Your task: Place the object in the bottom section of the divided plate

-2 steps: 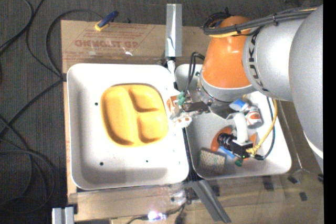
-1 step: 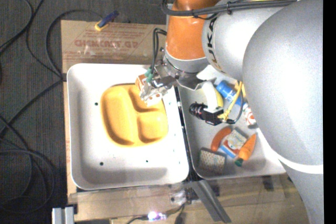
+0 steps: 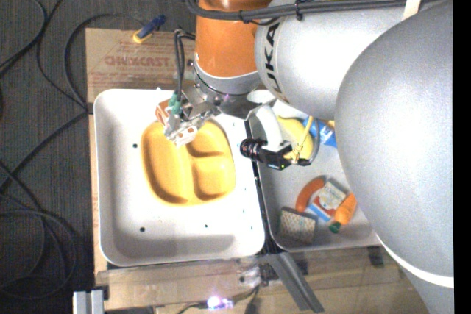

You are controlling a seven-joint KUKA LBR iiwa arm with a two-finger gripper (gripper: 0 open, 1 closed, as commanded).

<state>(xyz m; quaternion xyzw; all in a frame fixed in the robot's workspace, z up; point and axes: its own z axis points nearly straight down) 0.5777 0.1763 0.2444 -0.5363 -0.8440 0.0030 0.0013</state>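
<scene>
Camera view from above: a small white-and-red box (image 3: 165,114) is seen clamped in the gripper (image 3: 180,123) over the upper rim of the yellow divided plate (image 3: 166,167), so its bottom section is judged not yet reached and release is left.

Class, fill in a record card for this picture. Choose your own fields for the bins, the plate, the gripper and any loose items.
left bin: shallow white bin, holding the plate
plate: yellow plastic divided plate, lying flat
gripper: two-finger gripper above the plate's upper edge
at gripper tip: small white-and-red object; whether it is gripped is unclear
right bin: shallow white bin with an orange-and-white packet and a grey square mesh pad
outside bins: small blue-and-yellow item on brown cardboard
</scene>
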